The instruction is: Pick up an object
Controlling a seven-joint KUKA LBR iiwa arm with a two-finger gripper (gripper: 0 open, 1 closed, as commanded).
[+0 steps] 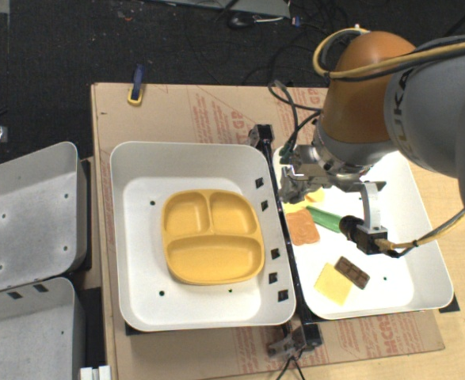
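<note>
In the right-hand bin (422, 212), toward its 10 o'clock corner, the tool (305, 182) hangs low beneath the arm's bulky wrist, just over a cluster of small things: a yellow piece (295, 207) tucked close under it, a green stick (325, 217) reaching off toward 4 o'clock, and an orange-pink flat piece (303, 228) just below that. Whether the tool is spread or closed, and whether it has anything, I cannot tell from this slanted view, since the wrist hides it. Farther toward 6 o'clock lie a yellow block (332, 283) and a brown bar (351, 271), touching each other and well apart from the tool. The left bin (137, 172) carries a yellow divided plate (213, 237). For a clean pick, I judge the nearest pieces the likely target; the crowding there risks a pinch on two things, so a straight descent centred on one piece, clear of the bin wall, seems wise.
</note>
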